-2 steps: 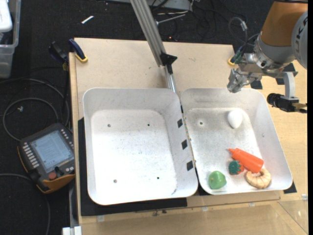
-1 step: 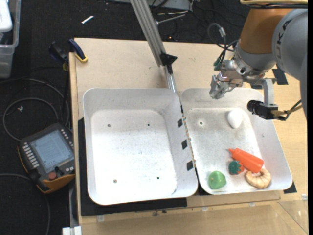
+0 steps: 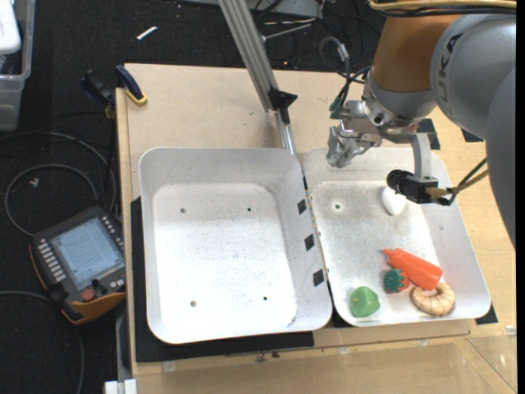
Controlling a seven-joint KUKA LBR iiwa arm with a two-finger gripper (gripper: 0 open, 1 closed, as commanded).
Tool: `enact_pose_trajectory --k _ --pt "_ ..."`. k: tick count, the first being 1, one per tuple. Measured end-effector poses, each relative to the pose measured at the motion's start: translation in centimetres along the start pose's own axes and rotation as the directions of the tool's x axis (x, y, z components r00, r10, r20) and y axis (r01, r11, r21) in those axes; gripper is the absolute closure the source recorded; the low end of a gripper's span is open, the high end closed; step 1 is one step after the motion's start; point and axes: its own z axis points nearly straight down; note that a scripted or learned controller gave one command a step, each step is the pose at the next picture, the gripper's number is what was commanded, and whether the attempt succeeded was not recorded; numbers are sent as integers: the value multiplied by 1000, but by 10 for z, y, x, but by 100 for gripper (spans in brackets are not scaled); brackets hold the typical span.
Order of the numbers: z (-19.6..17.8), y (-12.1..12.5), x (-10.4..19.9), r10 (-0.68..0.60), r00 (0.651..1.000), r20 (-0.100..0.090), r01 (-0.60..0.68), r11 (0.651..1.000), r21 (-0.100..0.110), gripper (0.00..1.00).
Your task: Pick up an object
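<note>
Gripper [image 3: 342, 156] over right bin's [image 3: 361, 199] far rim — seemingly empty, closure unclear — carrot [image 3: 413, 266] and other items unpicked.

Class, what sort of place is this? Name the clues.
Probably a robotics lab: a grey arm with an orange band works over two shallow white bins, and an orange-edged handheld control pendant lies on the dark floor among cables.
</note>
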Motion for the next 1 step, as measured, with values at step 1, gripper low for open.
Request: enact_pose_trajectory --k 1 --pt "15 -6 54 0 1000 0 0 1000 2 100"
